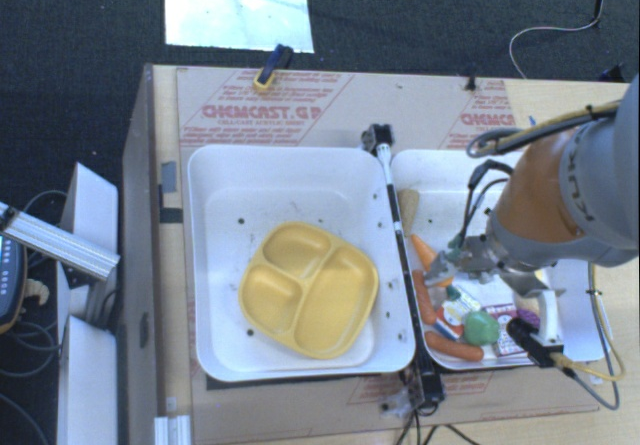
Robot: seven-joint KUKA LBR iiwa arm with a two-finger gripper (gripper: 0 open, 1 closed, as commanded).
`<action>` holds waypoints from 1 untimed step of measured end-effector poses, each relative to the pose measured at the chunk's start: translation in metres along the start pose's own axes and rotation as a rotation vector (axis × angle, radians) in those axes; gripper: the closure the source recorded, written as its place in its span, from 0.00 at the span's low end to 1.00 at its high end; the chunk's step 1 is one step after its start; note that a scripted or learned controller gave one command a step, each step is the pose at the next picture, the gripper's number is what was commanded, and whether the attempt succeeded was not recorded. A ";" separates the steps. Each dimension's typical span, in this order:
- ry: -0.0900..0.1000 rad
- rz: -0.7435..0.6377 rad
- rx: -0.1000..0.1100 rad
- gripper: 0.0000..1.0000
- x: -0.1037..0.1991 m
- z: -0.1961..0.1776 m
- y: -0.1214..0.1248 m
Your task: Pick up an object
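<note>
Two bins on surface: I see tool (447, 268) over rt bin (432, 185), carrot (424, 251) at its 10 o'clock; grip state can't tell.

From my seat, the grey arm with its orange band (545, 198) runs out past the right edge, and it covers most of the right shallow white bin (425, 178), so I cannot tell what lies beneath it. The hand (450, 268) sits low among the clutter there, and its tips are too small and blurred for me to read. I can make out orange carrot-shaped pieces (424, 251) and a green rounded object (481, 326), but the small white and red printed items (460, 311) between them stay unclear. The grey equipment (50, 243) at the left edge is cut off.
</note>
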State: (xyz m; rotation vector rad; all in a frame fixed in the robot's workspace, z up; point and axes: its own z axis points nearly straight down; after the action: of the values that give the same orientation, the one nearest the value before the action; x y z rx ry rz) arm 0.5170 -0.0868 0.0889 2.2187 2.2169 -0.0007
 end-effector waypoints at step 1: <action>0.003 -0.004 0.001 0.00 -0.015 0.004 0.068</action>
State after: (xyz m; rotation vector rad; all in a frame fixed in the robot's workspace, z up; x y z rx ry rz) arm 0.5851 -0.1020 0.0848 2.2156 2.2237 0.0023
